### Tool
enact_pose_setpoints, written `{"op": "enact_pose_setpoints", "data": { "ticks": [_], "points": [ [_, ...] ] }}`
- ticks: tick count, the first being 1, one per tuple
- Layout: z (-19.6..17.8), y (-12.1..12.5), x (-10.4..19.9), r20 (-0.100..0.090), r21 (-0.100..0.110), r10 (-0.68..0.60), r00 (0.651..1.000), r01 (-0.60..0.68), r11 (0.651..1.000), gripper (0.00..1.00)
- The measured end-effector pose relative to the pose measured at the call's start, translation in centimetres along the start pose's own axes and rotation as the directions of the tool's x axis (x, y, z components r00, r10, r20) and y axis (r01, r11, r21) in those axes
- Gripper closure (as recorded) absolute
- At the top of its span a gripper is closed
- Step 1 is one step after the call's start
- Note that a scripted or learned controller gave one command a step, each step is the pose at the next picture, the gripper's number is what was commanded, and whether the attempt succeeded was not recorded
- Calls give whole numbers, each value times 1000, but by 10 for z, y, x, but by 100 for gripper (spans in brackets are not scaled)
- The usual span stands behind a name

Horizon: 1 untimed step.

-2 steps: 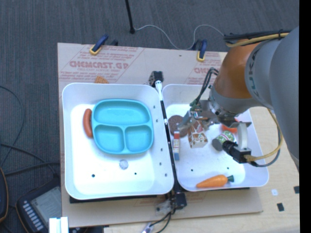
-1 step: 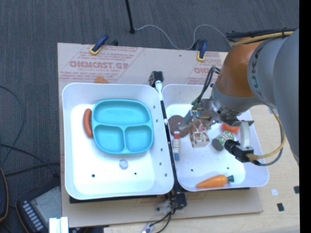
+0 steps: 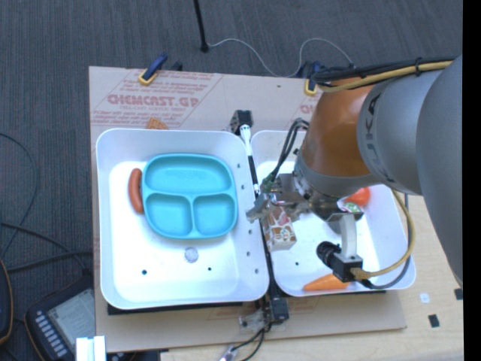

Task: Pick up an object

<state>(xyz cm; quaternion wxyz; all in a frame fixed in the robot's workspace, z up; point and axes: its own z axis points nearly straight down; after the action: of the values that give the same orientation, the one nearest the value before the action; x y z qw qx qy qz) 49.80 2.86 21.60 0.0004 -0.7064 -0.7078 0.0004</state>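
My gripper (image 3: 275, 207) is low over the left side of the right bin (image 3: 391, 277), close to the wall between the two bins. A small brown and white packet (image 3: 282, 233) lies right beneath it, touching or almost touching it. An orange carrot (image 3: 325, 282) rests near that bin's front wall. A red-orange piece (image 3: 361, 196) peeks out from behind the arm's wrist on the right. In the left bin (image 3: 120, 277) a red sausage (image 3: 135, 190) lies beside a blue divided tray (image 3: 189, 195).
The bulky grey and orange arm (image 3: 361, 138) covers the back half of the right bin. A black camera unit on a cable (image 3: 336, 258) hangs over the bin's middle. A small grey disc (image 3: 191, 255) lies in front of the blue tray.
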Motion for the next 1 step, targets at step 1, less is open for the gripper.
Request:
{"op": "enact_pose_setpoints", "data": {
  "ticks": [1],
  "points": [
    [-9,0,-1,1,1,0,1000,0,1000,100]
  ]
}}
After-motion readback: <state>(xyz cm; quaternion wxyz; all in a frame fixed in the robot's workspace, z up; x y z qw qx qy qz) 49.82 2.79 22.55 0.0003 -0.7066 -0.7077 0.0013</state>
